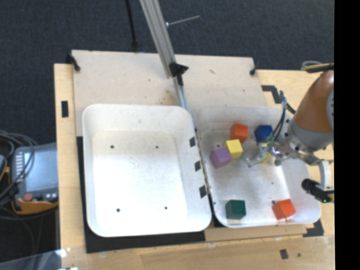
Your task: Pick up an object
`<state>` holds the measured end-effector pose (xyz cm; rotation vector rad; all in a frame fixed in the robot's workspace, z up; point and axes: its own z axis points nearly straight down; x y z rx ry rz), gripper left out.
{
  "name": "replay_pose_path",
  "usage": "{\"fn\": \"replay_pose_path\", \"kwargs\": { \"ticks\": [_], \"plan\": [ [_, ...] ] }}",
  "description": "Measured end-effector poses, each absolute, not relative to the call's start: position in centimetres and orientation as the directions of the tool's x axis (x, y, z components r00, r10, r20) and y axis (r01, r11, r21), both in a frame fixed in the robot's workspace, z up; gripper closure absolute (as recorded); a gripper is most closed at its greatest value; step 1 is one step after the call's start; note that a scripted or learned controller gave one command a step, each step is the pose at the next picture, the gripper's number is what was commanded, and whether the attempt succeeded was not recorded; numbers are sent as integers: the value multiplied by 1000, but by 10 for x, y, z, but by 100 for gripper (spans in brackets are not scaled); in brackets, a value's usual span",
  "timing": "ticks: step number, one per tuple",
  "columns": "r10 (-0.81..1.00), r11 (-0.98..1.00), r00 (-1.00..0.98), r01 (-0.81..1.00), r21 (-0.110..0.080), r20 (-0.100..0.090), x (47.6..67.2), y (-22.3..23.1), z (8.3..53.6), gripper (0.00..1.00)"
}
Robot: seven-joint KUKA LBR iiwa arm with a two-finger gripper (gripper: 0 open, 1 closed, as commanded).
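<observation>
In the right bin [216, 210], with the green cube [235, 208] and an orange cube [283, 208] near its front wall, the tool [264, 156] hovers mid-bin beside the yellow cube [234, 148], its opening unreadable, so the reach seems underway and next calls for settling over one cube.

Dark carpet floor [50, 21] around a pale wooden bench [124, 75].

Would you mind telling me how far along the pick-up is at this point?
Done: the arm has reached into the right bin, with its gripper low beside the blue cube. In hand: I see no cube between the fingers, though their state is unclear. Left: grasping and lifting; the orange, yellow, purple, green and second orange cubes all lie on the floor.
</observation>
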<state>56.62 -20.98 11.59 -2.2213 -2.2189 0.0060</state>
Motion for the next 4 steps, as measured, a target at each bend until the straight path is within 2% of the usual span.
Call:
{"fn": "replay_pose_path", "kwargs": {
  "ticks": [1, 2, 4],
  "plan": [
    [1000, -3, 3, 1000, 3, -4, 567, -211, 98, 0],
    [1000, -8, 8, 1000, 7, -3, 568, -212, 110, 100],
    [1000, 0, 0, 1000, 7, -3, 557, -209, 208, 100]
  ]
}}
